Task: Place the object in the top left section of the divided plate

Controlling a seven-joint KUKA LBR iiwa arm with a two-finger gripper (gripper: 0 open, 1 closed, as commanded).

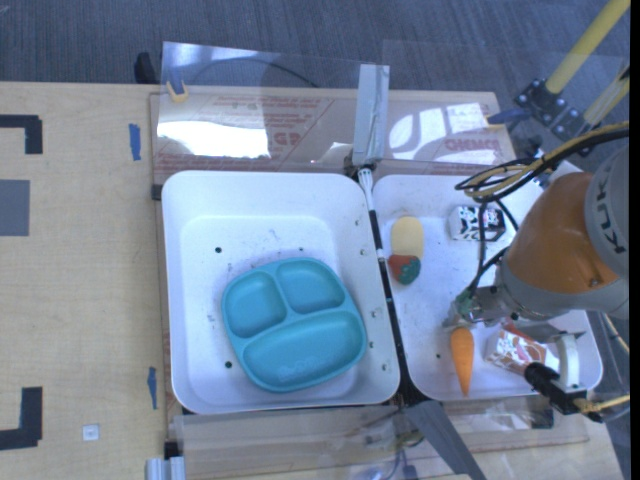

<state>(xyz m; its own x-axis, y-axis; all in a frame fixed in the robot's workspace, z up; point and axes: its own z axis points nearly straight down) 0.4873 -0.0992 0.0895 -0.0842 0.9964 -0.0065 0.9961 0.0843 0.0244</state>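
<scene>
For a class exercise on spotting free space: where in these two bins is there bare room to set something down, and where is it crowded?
Free: the left bin floor behind and left of the blue divided plate, and the plate's three sections. Crowded: the right bin, where the carrot, yellow-and-red toy, packet and arm sit close together.

1. the divided plate (295, 324) looks like smooth blue plastic with a soft, half-matt shine.
2. the two white bins (190, 268) look like smooth plastic; the left one has dark scuff marks on its floor.
3. the bench (70, 298) looks like pale wood with a matt finish and a fine grain.
4. the clear panels (260, 108) behind the bins are glossy and give bright reflections.
5. the carrot (461, 358) looks like smooth orange plastic.
6. the packet (517, 351) has a shiny printed wrapper.
7. the orange band (565, 233) of the arm looks smooth and slightly glossy.
</scene>
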